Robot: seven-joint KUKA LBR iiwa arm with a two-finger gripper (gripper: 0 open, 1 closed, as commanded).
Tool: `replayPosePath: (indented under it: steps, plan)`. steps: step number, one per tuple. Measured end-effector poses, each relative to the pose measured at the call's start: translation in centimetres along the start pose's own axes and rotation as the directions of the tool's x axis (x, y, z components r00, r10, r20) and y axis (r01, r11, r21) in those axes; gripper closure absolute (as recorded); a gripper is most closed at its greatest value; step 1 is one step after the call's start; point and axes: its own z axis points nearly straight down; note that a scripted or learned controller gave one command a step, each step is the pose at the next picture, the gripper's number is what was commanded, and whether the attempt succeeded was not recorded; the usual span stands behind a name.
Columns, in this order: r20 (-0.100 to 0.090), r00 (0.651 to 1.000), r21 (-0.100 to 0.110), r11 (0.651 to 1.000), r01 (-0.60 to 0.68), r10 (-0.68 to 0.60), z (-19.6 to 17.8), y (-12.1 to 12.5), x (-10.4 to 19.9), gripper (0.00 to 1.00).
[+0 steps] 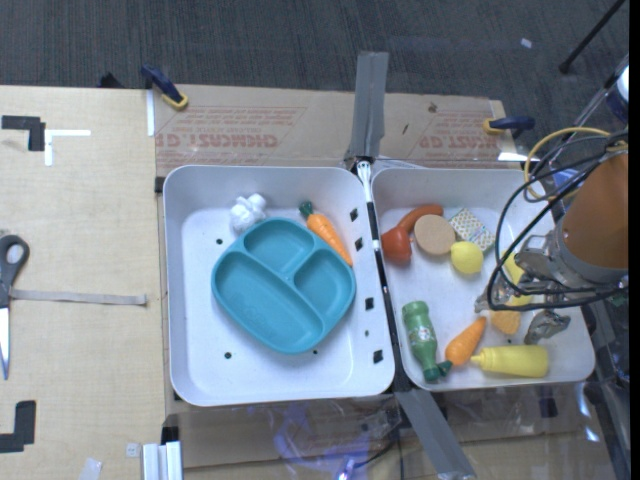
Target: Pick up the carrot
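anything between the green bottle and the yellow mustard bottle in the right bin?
Yes, in the camera view a small carrot lies tilted between the green bottle and the yellow mustard bottle, near the bin's front wall.

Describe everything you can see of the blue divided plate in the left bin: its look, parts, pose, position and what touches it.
The blue divided plastic plate is a smooth, turquoise, rounded tray with three compartments split by raised ridges, none holding anything. It lies flat and turned at an angle on the floor of the left white bin, roughly central. An orange toy carrot with a green top lies along its upper right rim, seemingly touching it. A small white lumpy object sits just beyond its upper edge.
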Motion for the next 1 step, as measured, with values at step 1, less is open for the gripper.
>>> replayPosePath:
  steps: [1]
  plan:
    - [0.003,1.0,0.008,1.0,0.012,-0.012,-1.25,1.68,-0.79,0.0]
